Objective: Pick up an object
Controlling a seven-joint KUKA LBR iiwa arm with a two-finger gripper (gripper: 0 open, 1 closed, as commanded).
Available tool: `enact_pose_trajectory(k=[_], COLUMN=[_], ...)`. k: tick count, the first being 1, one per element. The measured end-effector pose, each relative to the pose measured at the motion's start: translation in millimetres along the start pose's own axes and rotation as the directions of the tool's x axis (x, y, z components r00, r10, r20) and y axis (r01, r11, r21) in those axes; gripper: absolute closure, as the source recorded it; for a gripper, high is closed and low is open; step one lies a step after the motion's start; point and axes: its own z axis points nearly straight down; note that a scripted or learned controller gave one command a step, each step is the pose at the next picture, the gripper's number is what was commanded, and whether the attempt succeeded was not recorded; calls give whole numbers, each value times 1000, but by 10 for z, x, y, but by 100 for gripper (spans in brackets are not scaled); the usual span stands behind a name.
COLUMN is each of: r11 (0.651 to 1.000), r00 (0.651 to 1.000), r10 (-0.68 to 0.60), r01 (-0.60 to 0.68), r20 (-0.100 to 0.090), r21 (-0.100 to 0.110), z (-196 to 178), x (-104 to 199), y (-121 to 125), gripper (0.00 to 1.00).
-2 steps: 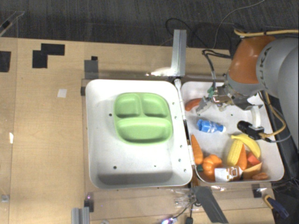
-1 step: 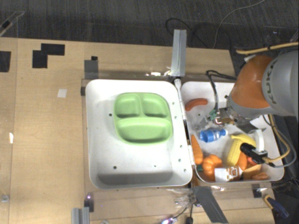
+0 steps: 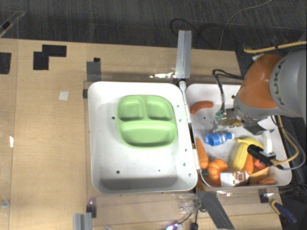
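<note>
Beside the pincer [image 3: 224, 120], sideways blue bottle [image 3: 218, 138]

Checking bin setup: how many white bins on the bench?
2. The left bin holds a green divided plate. The right bin holds the toy food pile, including a blue bottle, with the arm reaching over it.

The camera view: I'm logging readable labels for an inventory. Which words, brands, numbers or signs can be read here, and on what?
None can be read.
Blue bottle: its label is too blurred to read.
Small carton at the right bin's near edge: white panel with print too small to read.
Arm: faint marking on the grey shell, cut off and unreadable.
Green tray: no text.
</note>
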Motion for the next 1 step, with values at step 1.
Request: enact_pose_trajectory(k=[1], r11=[1000], r00=[1000], r10=[0], r01=[0], r20=[0], r21=[0], z=[1], x=[0], y=[-1], gripper=[0])
